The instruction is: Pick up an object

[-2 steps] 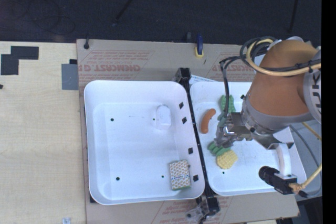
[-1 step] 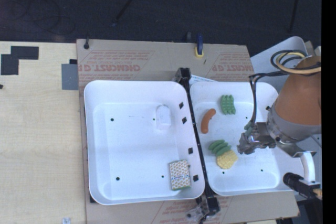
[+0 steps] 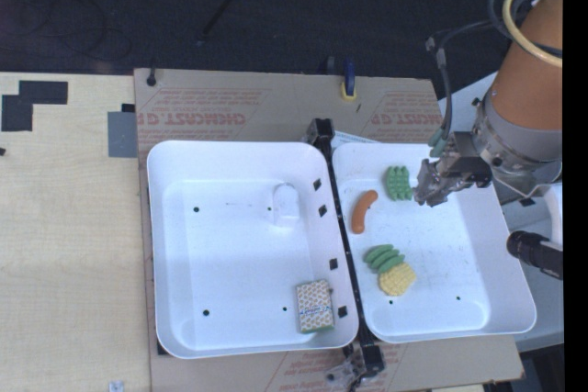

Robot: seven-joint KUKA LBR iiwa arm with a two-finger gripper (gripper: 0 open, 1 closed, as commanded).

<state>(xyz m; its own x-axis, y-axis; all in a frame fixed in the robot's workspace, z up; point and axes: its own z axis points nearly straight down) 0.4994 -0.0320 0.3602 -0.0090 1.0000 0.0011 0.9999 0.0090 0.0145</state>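
While your gripper [image 3: 430, 190] hangs over the right shallow white bin [image 3: 478, 312] (finger state: cannot tell), it sits just beside the green ridged toy [image 3: 397, 183].

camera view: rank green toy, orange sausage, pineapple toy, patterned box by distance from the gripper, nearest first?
From the gripper:
1. Green toy, just beside it, right bin.
2. Orange sausage, right bin near the divider.
3. Pineapple toy, lower in the right bin.
4. Patterned box, left bin's lower corner.

Just one fixed camera here, mounted above the bench [image 3: 73, 225] and looking down at a slant. It sits far enough back to catch both white bins [image 3: 170, 197], with the arm [image 3: 528, 96] coming in from the right.
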